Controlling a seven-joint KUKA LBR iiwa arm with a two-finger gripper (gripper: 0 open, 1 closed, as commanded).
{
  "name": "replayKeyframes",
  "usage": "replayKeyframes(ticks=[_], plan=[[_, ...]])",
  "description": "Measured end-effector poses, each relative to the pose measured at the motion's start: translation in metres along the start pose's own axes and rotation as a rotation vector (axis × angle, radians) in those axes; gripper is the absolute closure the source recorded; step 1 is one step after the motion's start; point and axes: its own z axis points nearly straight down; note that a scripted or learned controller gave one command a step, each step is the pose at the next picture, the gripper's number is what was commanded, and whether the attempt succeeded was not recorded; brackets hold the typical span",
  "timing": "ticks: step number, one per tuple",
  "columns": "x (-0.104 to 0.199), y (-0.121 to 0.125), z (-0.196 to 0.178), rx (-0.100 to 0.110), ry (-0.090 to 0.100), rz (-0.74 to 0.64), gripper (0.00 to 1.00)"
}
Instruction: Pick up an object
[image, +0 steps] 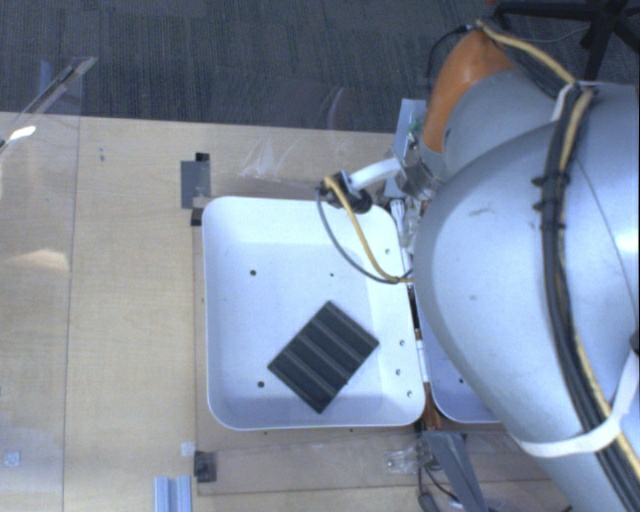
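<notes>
End effector state cannot tell, hidden behind grey arm (520, 280), dark ribbed block (323, 356) tilted in left bin (230, 300)

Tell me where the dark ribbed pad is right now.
The dark ribbed pad lies flat in the left white bin, toward its lower right part, turned diagonally, left of the grey arm.

No writing, label, brand, number or sign can be read on anything here.
</notes>
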Motion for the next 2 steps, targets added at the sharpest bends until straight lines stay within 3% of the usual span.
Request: replayKeyframes(ticks=[1, 2], plan=[[-0.054, 0.085, 0.011, 0.001, -0.001, -0.149, 1.00], [0.001, 0.032, -0.026, 0.000, 0.002, -0.032, 1.00]])
